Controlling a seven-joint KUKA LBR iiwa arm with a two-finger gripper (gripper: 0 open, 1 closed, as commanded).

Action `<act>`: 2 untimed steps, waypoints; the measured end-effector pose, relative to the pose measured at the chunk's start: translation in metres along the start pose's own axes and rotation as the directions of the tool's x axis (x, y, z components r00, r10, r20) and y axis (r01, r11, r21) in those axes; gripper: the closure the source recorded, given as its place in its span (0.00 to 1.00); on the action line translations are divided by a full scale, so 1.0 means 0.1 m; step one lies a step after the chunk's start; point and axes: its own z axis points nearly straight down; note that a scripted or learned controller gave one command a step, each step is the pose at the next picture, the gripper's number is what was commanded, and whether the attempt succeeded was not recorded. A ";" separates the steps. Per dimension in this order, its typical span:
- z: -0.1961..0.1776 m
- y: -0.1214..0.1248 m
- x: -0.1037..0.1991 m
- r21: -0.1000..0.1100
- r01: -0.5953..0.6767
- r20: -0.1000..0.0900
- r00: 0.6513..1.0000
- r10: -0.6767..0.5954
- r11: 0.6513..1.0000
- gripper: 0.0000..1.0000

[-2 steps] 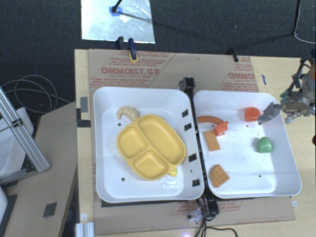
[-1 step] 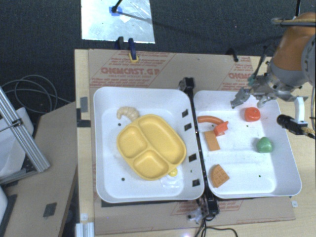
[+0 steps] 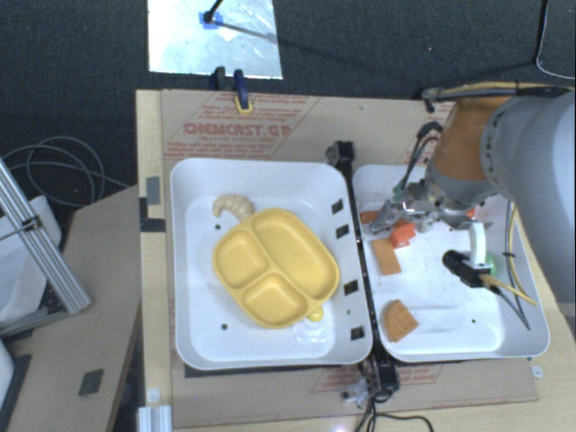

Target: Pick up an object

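Observation:
My gripper [image 3: 397,220] is low in the right bin [image 3: 450,340], near its far left part. A small red-orange block [image 3: 404,235] lies right under it, touching or nearly touching; I cannot tell if it is gripped. A flat orange-brown rectangle [image 3: 387,257] lies just in front of the block. A small orange piece [image 3: 369,216] sits to the gripper's left. A tan waffle-like cracker [image 3: 400,319] rests near the bin's front left corner.
The left bin [image 3: 193,331] holds a yellow divided plate [image 3: 274,265] and a cream croissant-shaped piece [image 3: 233,206] behind it. A black divider with clips [image 3: 353,232] runs between the bins. The grey arm with its orange band [image 3: 472,147] covers the right bin's far right.

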 end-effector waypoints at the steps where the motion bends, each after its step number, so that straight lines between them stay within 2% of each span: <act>1: -0.17 0.03 -0.04 -0.010 -0.003 0.004 1.000 0.003 1.000 1.00; 2: -0.90 -0.57 0.01 -0.008 -0.009 0.003 1.000 0.009 1.000 1.00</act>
